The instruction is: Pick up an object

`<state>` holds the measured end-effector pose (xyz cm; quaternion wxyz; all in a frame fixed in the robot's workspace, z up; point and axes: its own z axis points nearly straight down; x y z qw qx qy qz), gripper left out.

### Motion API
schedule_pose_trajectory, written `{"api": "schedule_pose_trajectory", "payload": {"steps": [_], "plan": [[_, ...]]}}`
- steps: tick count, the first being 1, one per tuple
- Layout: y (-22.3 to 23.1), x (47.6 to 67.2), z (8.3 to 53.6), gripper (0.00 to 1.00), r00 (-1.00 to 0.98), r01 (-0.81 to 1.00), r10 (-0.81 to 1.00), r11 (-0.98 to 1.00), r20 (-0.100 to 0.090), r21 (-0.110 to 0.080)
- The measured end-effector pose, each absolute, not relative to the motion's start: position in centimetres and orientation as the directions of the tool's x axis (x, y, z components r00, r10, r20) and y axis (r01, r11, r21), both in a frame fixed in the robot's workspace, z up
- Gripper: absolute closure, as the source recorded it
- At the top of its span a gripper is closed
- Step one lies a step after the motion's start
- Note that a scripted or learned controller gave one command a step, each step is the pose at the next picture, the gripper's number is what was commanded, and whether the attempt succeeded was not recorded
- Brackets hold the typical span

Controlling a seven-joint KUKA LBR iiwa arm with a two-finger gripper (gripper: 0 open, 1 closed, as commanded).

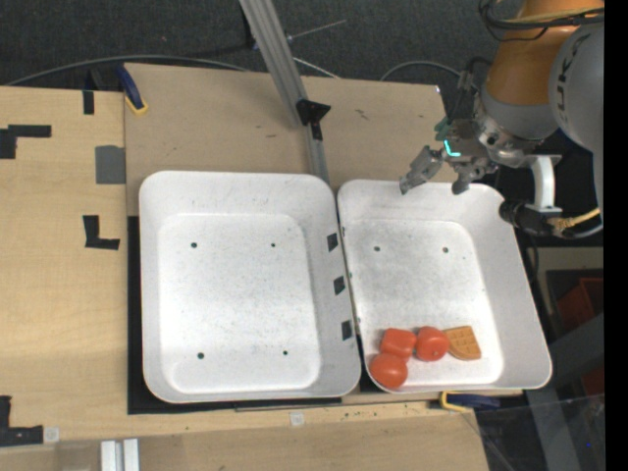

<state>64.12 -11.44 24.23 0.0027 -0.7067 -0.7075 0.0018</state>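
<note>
At the near edge of the right bin (pixel 510 292) we see three red pieces (pixel 404 353) bunched together, touching, with a tan piece (pixel 463 342) just beside them on the right. The left bin (pixel 157 263) lies alongside on the desk (pixel 196 116). Farther back, the claw (pixel 432 181) hangs above the right bin's far rim, well apart from the pieces; we see its two fingers spread apart with nothing between them. Behind it rises the grey arm (pixel 579 77).
</note>
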Motion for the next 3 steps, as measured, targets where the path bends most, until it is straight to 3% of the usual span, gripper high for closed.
{"api": "schedule_pose_trajectory", "payload": {"steps": [1,3], "plan": [[-11.4,64.2,24.5,0.0,-0.002,1.0,1.0,0.002,0.001,-0.002],[-11.6,64.2,12.9,0.0,-0.001,1.0,1.0,0.001,-0.001,-0.007]]}}
